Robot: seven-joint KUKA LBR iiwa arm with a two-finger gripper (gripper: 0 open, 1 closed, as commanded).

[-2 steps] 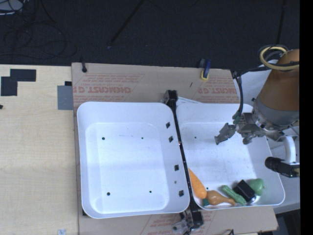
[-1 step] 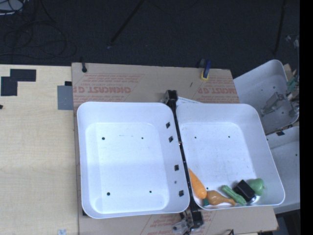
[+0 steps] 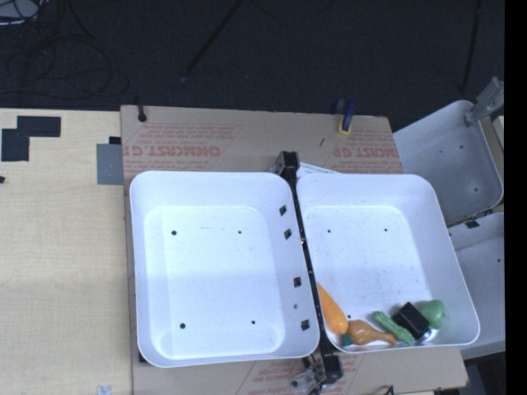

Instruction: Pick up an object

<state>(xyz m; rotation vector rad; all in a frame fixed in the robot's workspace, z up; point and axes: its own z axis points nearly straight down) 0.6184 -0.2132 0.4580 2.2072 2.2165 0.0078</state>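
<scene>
In the right bin's (image 3: 428, 220) five-o'clock corner lie the objects (image 3: 387, 326); picking hasn't begun; tool's state: cannot tell; next comes descending there.

Dark floor (image 3: 247, 39) stretches across the top, with thin black cables (image 3: 58, 23) looping over it at the left. Below sits a pale wooden benchtop (image 3: 58, 262), marked with black tape patches (image 3: 29, 134) and a grey square (image 3: 108, 163). A brown printed cardboard sheet (image 3: 247, 142) lies flat, a blue-and-yellow clamp (image 3: 347, 116) at its far edge. Grey metal plates (image 3: 453, 155) sit right.
</scene>
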